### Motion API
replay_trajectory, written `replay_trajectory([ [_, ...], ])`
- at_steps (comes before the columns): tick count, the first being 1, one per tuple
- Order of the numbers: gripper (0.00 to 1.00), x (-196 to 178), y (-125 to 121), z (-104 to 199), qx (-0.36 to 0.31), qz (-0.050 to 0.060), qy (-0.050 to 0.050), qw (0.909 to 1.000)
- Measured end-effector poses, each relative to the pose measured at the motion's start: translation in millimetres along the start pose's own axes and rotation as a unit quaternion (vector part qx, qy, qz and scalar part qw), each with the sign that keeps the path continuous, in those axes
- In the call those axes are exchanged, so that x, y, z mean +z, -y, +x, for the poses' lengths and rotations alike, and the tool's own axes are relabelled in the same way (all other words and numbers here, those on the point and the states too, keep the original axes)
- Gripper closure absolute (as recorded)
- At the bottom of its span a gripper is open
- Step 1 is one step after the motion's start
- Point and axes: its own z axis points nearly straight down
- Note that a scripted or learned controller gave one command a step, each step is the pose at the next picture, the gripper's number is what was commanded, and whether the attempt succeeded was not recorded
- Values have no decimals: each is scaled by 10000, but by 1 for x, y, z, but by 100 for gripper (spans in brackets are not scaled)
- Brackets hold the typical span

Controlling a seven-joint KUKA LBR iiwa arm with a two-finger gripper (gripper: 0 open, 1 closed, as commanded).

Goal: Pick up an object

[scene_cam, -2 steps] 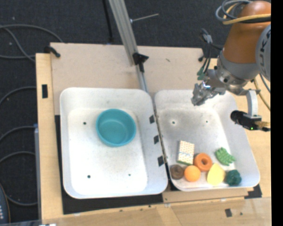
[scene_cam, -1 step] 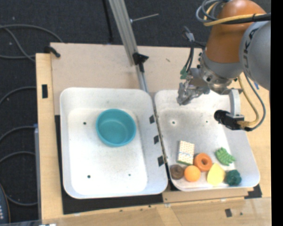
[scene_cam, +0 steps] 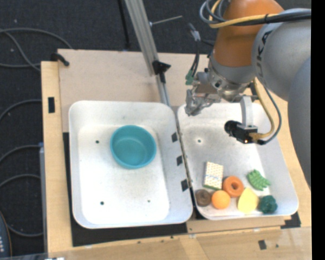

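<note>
My gripper (scene_cam: 194,108) hangs over the far left corner of the right bin (scene_cam: 227,145), close to the divide between the two bins, with nothing visible between its fingers. The small objects lie in a cluster at the right bin's near edge: a pale speckled block (scene_cam: 213,175), an orange ring (scene_cam: 233,186), an orange ball (scene_cam: 221,199), a brown ring (scene_cam: 203,197), a yellow lemon-like piece (scene_cam: 248,200), a light green piece (scene_cam: 257,179) and a dark green piece (scene_cam: 268,203). All of them sit well in front of the gripper. A teal bowl (scene_cam: 132,146) rests in the left bin (scene_cam: 89,199).
A slanted aluminium post (scene_cam: 143,34) rises behind the bins, its base near the gripper. A black cable fitting (scene_cam: 239,130) hangs from the arm over the right bin. Loose cables lie on the dark floor at left.
</note>
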Motion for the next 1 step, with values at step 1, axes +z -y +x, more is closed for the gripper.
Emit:
replay_trajectory([
  [1,100,21,-5,50,6,18,5,10000],
])
